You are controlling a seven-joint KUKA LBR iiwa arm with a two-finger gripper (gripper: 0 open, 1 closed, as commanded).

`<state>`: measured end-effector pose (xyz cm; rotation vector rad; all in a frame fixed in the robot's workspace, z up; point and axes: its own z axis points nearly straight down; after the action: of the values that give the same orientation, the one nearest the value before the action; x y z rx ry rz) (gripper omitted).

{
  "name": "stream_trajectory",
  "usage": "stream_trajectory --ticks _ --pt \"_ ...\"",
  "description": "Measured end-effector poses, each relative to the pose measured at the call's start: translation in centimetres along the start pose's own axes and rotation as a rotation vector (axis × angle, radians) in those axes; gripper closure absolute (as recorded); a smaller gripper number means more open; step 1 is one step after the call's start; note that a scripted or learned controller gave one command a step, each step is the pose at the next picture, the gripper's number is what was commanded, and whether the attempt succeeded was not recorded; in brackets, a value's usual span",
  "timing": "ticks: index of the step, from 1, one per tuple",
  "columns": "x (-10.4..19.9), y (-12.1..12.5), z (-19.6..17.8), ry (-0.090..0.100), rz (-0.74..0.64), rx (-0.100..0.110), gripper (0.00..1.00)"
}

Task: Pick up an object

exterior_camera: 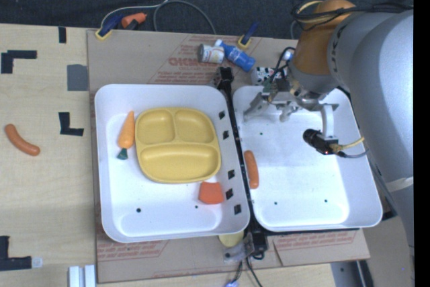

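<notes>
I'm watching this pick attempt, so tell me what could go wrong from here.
1. The gripper hangs at the right bin's far wall, away from the hot dog, so closing now may grab nothing.
2. The hot dog lies against the divider wall, leaving little finger room.
3. A cable dangles near the wrist and could snag.

Two white bins are seen, the left bin (111, 212) and the right bin (302, 212), both dotted with small black marks. A yellow divided plate (178, 144) is shown in the left bin, with an orange carrot (126, 130) tipped in green and an orange-red block (211, 193). An orange sausage (251, 169) is seen in the right bin, and another orange sausage (21, 140) on the pale tan bench (40, 212), which is marked with black and grey shapes. The arm (363, 57) is grey with an orange band. A blue and white bottle (227, 54) is seen on brown cardboard (161, 57) printed in red.
</notes>
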<state>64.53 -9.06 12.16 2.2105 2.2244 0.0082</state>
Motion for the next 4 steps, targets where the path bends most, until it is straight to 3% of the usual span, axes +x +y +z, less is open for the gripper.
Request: stream_trajectory --ticks 1,2,4 --pt "6.7 -5.1 -6.8 0.003 0.0 0.004 0.0" --pt "3.3 -8.3 -6.3 -0.001 0.009 0.011 0.0" --pt "4.2 -8.6 -6.3 0.001 0.005 0.009 0.0"
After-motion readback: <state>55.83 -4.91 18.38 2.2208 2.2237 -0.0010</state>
